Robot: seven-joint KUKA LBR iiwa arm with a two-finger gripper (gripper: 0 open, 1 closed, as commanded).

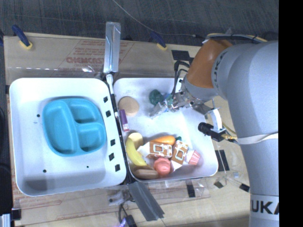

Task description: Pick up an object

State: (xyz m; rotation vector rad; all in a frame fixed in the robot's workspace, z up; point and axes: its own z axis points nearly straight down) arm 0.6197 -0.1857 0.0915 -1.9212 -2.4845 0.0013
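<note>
My gripper [160,107] hangs low over the back middle of the right bin [203,167], its metal fingers pointing left. A dark green object [155,96] sits just behind the fingertips, touching or nearly so. Left of it lies a round tan disc [129,105]. At the bin's front is a heap: a yellow banana [134,151], an orange piece [163,139], a brown-and-white patterned box [168,151], a pink object [162,166] and a brown sausage shape [145,173]. A purple marker [123,120] lies along the left wall.
The left bin [28,174] holds a blue divided tray [75,125]. A metal divider bar [111,46] stands between the bins at the back. The arm's orange band [204,65] and grey body fill the right side over the right bin's edge.
</note>
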